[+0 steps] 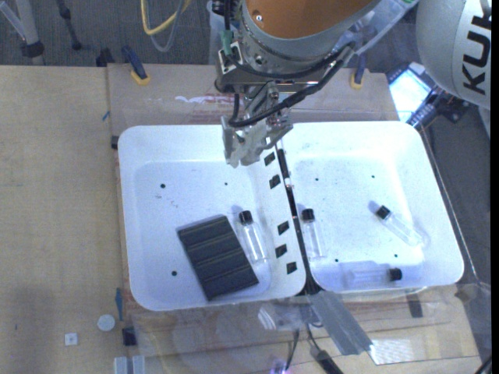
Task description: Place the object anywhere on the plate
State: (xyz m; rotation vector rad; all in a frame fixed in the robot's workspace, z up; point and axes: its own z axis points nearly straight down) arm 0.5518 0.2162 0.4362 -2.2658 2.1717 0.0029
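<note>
The claw (pixel 248 148) is seen above the far end of the divider between the two bins; whether it is apart or together cannot be told, and nothing is seen held in it. The dark ribbed plate (pixel 217 256) lies in the left bin (pixel 148 170). A clear vial (pixel 251 237) lies just beside the plate, long axis running near-to-far, black cap at the far end. It should be gripped across its width, mid-length.

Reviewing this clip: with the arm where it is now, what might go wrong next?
1. The hand hangs over the divider between the left bin and right bin; a straight descent may strike the rims.
2. The clear vials are see-through and slim, so a grasp may slip.
3. One vial lies against the dark ridged plate, crowding any grasp.
</note>
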